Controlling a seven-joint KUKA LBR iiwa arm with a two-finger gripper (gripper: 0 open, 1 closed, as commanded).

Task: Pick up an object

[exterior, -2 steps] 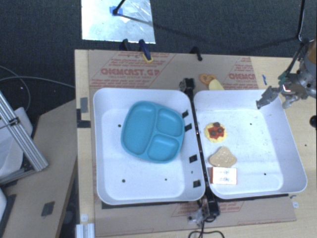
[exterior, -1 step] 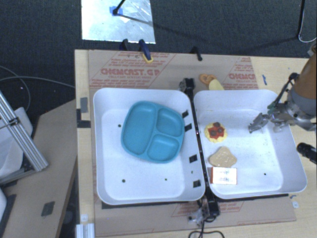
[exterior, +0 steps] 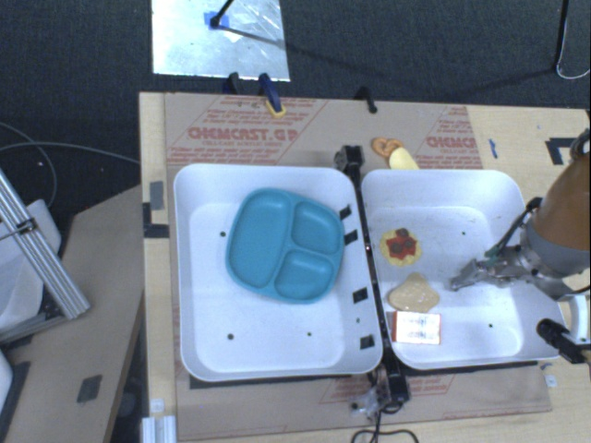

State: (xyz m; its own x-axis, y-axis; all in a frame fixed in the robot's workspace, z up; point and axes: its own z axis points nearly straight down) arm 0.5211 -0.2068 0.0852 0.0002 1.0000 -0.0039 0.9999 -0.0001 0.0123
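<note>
Reaching in from your right, the arm [exterior: 561, 220] hangs over the right bin [exterior: 503, 187], and its end effector [exterior: 462, 280] sits low above the bare white floor there, pointing left. You can see thin metal fingers [exterior: 473, 273] at the tip, but whether they are open or closed cannot be told from this angle; nothing shows between them. Left of the tip, well within the same bin, lie three candidates: a red-and-yellow flat item [exterior: 401, 245] nearest the divider, a pale tan lumpy piece [exterior: 413, 294] just below it, and a white card-like packet [exterior: 417, 327] touching or just beside the tan piece at the bin's lower edge. The tan piece is the closest to the end effector, yet still apart from it. Left bin [exterior: 203, 340]: one blue divided tray [exterior: 284, 245], three compartments, lying flat and slightly rotated. On the tabletop [exterior: 443, 132] above the right bin rest a yellow banana-like toy [exterior: 404, 160] and an orange pretzel-like piece [exterior: 385, 146], just beside each other.
</note>
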